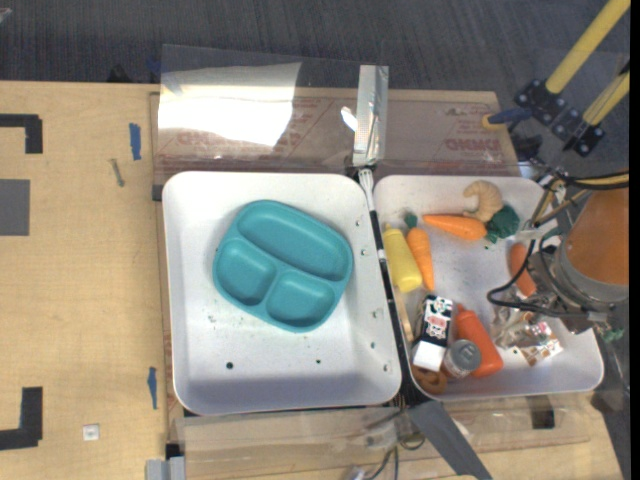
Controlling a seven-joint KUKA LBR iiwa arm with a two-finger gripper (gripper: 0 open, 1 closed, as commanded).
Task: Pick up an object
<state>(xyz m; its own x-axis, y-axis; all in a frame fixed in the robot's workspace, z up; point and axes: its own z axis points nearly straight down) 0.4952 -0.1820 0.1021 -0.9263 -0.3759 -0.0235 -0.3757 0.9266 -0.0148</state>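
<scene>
The right bin [560,376] holds several small objects. A yellow bottle-shaped toy [402,259] lies by the bin's left wall, with a small carrot [422,253] beside it. A larger carrot [455,227] lies at the back, next to a tan knobby piece [483,200] and a green piece [503,220]. Toward the front are a black-and-white carton [434,330] and an orange-red bottle with a grey cap [472,346]. My gripper [527,320] hangs low over the right side of this bin, above a small patterned item [540,348]. Nothing is visibly held.
The left bin [200,368] bears a teal divided plate [283,264]. A clear plastic panel [230,118] and a metal post [369,118] stand behind the bins. Yellow rods with black clamps [565,78] are at the upper right. Cables loop beside the wrist [510,283].
</scene>
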